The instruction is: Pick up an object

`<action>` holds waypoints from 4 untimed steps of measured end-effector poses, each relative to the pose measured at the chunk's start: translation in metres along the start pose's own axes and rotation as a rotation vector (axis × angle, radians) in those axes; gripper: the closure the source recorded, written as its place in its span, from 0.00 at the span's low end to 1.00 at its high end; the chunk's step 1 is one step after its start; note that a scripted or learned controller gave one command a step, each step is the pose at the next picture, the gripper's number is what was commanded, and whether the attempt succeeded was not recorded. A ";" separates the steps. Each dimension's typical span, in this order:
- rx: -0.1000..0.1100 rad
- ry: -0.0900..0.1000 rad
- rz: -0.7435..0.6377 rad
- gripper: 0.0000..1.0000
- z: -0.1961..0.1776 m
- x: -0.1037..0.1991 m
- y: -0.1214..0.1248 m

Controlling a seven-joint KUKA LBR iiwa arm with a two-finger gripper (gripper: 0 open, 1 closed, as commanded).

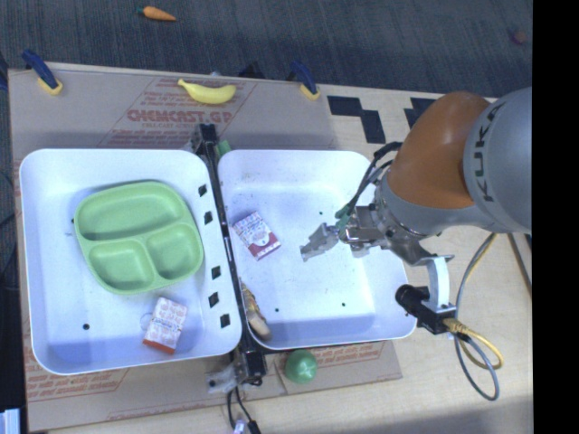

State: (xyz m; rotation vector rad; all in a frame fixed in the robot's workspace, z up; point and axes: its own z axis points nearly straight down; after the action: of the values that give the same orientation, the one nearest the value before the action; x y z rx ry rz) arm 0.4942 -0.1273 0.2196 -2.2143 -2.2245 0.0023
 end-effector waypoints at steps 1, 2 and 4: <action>-0.001 0.000 -0.001 0.00 0.009 -0.029 0.056; -0.002 0.000 0.002 0.00 0.012 -0.072 0.108; -0.004 -0.001 0.000 0.00 0.069 -0.062 0.119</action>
State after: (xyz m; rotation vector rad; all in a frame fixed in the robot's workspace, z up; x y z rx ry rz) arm 0.6128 -0.1891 0.1499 -2.2166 -2.2269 -0.0004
